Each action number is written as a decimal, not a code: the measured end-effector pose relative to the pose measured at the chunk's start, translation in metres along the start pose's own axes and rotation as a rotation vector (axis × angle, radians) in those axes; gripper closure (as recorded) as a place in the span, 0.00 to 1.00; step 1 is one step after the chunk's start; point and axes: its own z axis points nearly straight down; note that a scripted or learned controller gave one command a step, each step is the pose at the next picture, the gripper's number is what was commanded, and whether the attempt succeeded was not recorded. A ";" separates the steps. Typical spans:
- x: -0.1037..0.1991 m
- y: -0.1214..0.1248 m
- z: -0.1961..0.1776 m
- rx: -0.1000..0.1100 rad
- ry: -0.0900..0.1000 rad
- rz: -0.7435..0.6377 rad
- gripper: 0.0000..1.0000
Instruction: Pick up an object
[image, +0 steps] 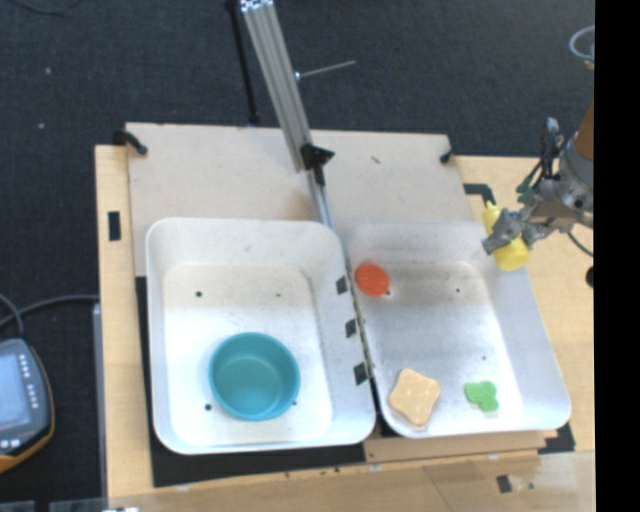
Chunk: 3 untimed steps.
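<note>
Gripped between the gripper's (505, 243) fingers is a yellow object (508, 249) — small, blocky, bright lemon in colour, with a narrower piece showing above the fingers and a rounder lump below them. It hangs over the far right rim of the right bin (530, 330), above that bin's upper right corner and clear of its floor. No writing or label can be read on it, nor on anything else on the bench.

Only the wrist end of the arm (560, 195) is visible, reaching in beyond the right bin's right edge, with cables looped about it.

On the right bin's floor lie an orange ball (372, 280) near its upper left corner, a tan sponge-like block (414, 396) by its near rim, and a small green piece (482, 395) just right of that block. Left of the right bin, the left bin (180, 250) holds a teal bowl (254, 375) — upright, toward its near side.
</note>
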 end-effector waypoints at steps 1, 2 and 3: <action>0.051 0.014 0.015 0.004 0.002 -0.001 1.00; 0.107 0.033 0.022 0.001 0.002 -0.001 1.00; 0.161 0.051 0.019 0.001 0.002 -0.002 1.00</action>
